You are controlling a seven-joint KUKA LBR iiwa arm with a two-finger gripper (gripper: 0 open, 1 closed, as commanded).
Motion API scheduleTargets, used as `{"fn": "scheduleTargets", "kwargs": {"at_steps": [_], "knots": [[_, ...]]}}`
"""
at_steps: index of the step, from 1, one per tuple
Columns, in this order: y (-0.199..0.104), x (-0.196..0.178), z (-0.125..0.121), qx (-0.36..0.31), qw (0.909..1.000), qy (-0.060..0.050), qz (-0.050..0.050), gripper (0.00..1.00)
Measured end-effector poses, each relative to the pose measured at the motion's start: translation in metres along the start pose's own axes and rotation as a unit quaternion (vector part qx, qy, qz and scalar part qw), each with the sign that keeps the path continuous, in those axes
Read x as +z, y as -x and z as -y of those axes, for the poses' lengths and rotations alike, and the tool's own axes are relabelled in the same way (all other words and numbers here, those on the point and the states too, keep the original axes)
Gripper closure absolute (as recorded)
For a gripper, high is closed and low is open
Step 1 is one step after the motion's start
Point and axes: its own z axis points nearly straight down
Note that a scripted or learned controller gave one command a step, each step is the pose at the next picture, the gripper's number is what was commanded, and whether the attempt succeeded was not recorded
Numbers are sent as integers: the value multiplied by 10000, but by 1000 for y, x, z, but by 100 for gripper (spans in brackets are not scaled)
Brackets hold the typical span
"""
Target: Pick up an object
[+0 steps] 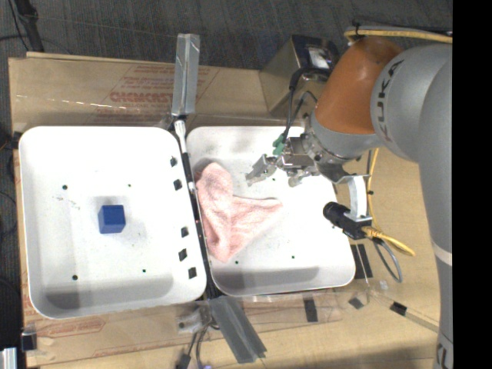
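A crumpled pink cloth (225, 211) lies along the left side of the right bin (307, 264), one corner stretching right toward the bin's middle. A small blue cube (112, 218) sits in the left bin (46, 175), left of its centre. My gripper (264, 169) hangs over the upper middle of the right bin, a little above and to the right of the cloth's top. From this angle its tip is small and dark against the wrist hardware. Nothing shows between it and the cloth.
A grey metal divider (184, 83) runs up between the two bins at the back. The arm's orange band (354, 91) and grey body cover the right bin's far right corner. Cables (380, 241) trail off the bin's right rim. Cardboard lies under both bins.
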Motion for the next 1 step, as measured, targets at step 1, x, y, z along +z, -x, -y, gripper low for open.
{"fn": "scheduleTargets", "kwargs": {"at_steps": [1], "knots": [[17, 129, -14, 165, 9999, 20, 6, 0]]}}
